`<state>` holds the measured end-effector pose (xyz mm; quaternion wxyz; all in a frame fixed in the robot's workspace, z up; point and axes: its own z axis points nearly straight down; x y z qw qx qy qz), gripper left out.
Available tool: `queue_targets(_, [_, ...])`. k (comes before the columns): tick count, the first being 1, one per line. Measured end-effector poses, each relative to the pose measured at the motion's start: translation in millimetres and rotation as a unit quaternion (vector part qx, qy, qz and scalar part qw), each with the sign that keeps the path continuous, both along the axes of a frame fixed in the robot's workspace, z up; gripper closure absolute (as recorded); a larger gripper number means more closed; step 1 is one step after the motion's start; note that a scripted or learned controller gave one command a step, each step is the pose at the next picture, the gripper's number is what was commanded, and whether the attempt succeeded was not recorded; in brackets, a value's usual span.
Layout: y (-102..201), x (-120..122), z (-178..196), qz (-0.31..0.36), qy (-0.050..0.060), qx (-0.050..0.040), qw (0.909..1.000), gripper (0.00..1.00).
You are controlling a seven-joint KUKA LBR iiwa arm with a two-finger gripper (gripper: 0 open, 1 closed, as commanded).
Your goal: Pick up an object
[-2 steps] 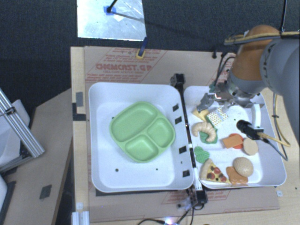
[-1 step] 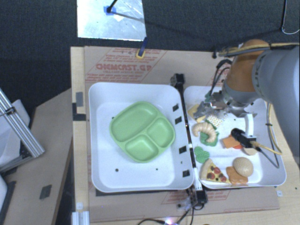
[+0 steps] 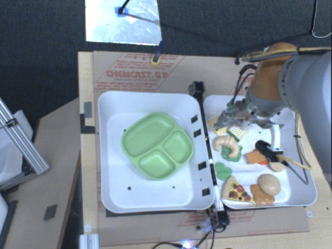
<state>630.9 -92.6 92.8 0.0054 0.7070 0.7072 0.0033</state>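
Note:
My gripper (image 3: 230, 120) hangs low over the far left part of the right bin (image 3: 299, 193), the grey arm with its orange band reaching in from the right. Just under and beside it lie a pale yellow wedge (image 3: 213, 122) and a small green-and-white patterned piece (image 3: 237, 133). A toy croissant (image 3: 226, 144) sits a little nearer, on a green leafy piece (image 3: 232, 155). Further toward the front are a second green piece (image 3: 223, 169), a pizza slice (image 3: 235, 189), a tan bread roll (image 3: 268, 183) and an orange piece (image 3: 254, 157).
The left bin (image 3: 111, 188) holds a light green divided plate (image 3: 157, 145) at its middle. A black-clipped divider (image 3: 206, 139) separates the two bins. A shiny sheet (image 3: 123, 14) lies beyond the bench at the back.

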Motion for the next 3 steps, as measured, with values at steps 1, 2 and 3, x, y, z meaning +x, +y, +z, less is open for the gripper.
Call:
queue_targets(1, [-2,3,13,-0.001,-0.007,-0.0028,1.0,1.0])
queue_targets(2, [-1,3,77,0.002,0.002,0.001,1.0,1.0])
queue_targets(3, [-1,5,132,0.002,0.002,0.0011,1.0,1.0])
